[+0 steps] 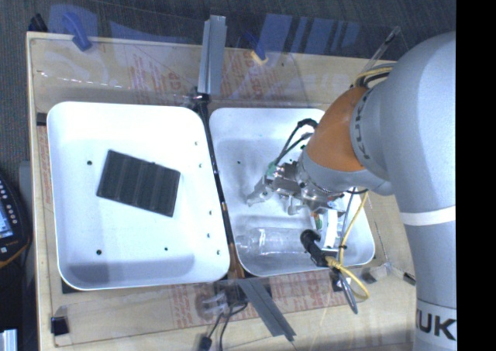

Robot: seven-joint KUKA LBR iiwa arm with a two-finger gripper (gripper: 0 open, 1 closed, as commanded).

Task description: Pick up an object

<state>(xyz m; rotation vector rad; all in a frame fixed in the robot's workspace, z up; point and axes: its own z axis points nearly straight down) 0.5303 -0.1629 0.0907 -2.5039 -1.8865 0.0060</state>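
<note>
A dark grey ribbed rectangular pad (pixel 139 182) lies flat in the left bin (pixel 70 249), slightly turned. A clear plastic item (pixel 263 242), hard to make out, lies near the front of the right bin (pixel 232 140). My gripper (pixel 273 189) hangs low over the middle of the right bin, just behind the clear item. The grey arm with its orange band (pixel 341 136) reaches in from the right and hides the bin's right side. Nothing can be seen held in the gripper.
A black divider strip (pixel 217 187) runs between the two bins. Cables and a yellow wire (pixel 345 252) dangle from the wrist over the right bin's front right corner. A metal bracket (pixel 211 55) stands behind the bins.
</note>
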